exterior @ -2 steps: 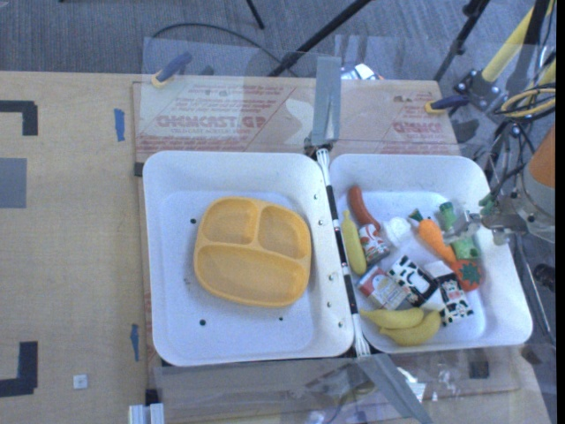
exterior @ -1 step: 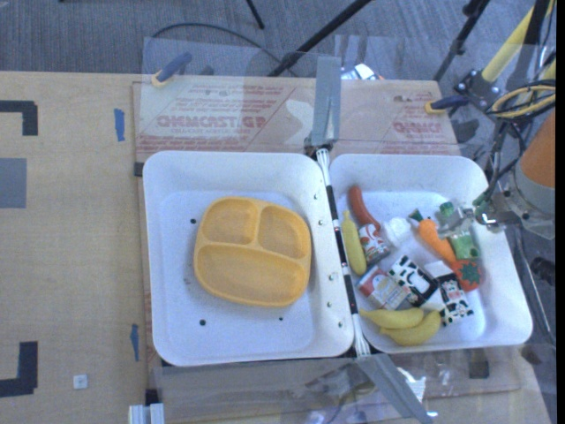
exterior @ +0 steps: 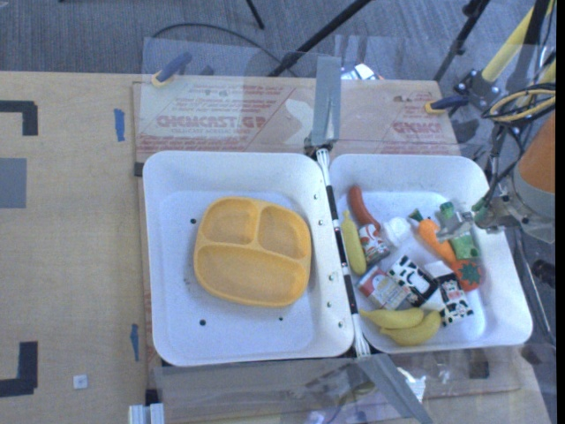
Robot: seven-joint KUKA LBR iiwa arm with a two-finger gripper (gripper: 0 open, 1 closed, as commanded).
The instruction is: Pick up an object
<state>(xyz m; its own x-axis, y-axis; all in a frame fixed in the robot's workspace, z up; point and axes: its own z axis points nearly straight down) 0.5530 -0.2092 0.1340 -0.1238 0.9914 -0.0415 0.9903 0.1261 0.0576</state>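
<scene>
**Tool at the toy bin's right edge**

The tool (exterior: 466,228) reaches into the right bin (exterior: 508,290), its tip just above the carrot (exterior: 439,239); whether it grips anything cannot be told. Bananas (exterior: 408,322), a sausage (exterior: 360,207) and cartons lie to its left. The yellow plate (exterior: 252,251) sits in the left bin (exterior: 168,237).

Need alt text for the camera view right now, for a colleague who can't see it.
The gripper hangs over the right bin, near a toy carrot, above a jumble of toy food including bananas. The left bin holds a yellow divided plate.
</scene>
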